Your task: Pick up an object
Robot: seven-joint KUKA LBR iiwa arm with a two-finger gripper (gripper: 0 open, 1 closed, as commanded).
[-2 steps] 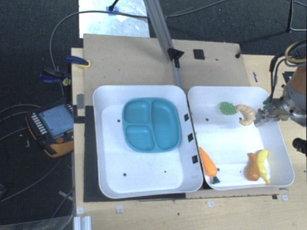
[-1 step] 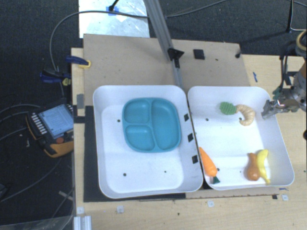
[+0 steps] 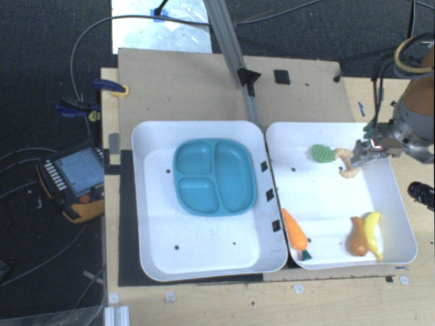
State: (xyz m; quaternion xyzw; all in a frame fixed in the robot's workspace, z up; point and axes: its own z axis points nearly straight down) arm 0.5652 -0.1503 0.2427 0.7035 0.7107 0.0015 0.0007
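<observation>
**Tan curved toy piece sits right under the gripper, right bin, far half**

Tan curved toy piece (image 3: 349, 164), beige, small, hooked like a pretzel or a cashew, lies on the floor of the right white plastic bin (image 3: 326, 209), in its far half near the right wall. Its fuzzy green round neighbour (image 3: 323, 154) is touching or nearly touching it on the left.

The two-finger gripper (image 3: 360, 153) reaches in from the right and is low over the bin. Its tip lands at the upper right end of the tan piece, touching or just above; the slant of the view won't settle which. Grip state: can't tell, the tip is too small and blurred to read. No object is visibly lifted.

Key relation: the tan piece runs from the gripper tip down and to the left, so most of it lies left and nearer the camera than the tip. My read is that the tool is off-centre toward one end of the piece, not over its middle. A closure here would likely catch an end or the green thing beside it.

Other candidates are well apart from the tool:
- orange carrot-shaped toy (image 3: 294, 229), at the near-left wall, long axis running diagonally
- yellow banana toy (image 3: 373, 233) and orange-brown lump (image 3: 357, 240), touching each other, near-right corner

Left white bin (image 3: 156, 250) holds a blue divided plate (image 3: 215, 177); not relevant to this pick.
</observation>
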